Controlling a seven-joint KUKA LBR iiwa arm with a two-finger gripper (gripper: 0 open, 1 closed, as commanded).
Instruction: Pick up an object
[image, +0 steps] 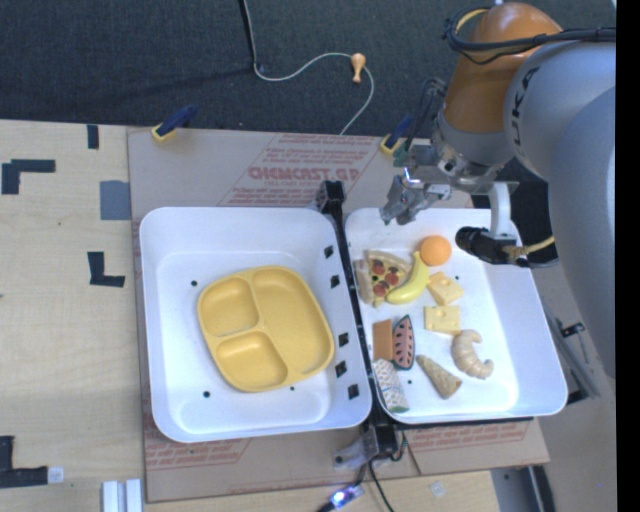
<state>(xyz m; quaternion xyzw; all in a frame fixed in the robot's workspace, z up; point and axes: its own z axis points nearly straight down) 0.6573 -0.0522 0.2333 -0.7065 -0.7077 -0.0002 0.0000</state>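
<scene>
My gripper (400, 208) hangs over the back left corner of the right bin (520, 300), above the bin floor and just behind the toy food. Closest to it are a pizza slice (378, 272), a yellow banana (408, 286) and an orange ball (434, 250). Further forward lie two cheese pieces (445, 290) (442, 318), a croissant (472, 355), a watermelon slice (403, 342), a brown slab (383, 338), a tan wedge (438, 375) and a patterned packet (390, 385). Nothing is seen in the gripper.
The left bin (170, 250) holds a yellow divided plate (265, 327). A black divider (345, 290) with clips runs between the bins. The arm's grey body (570, 120) looms over the right bin's back right. A white cable (300, 70) lies behind the bench.
</scene>
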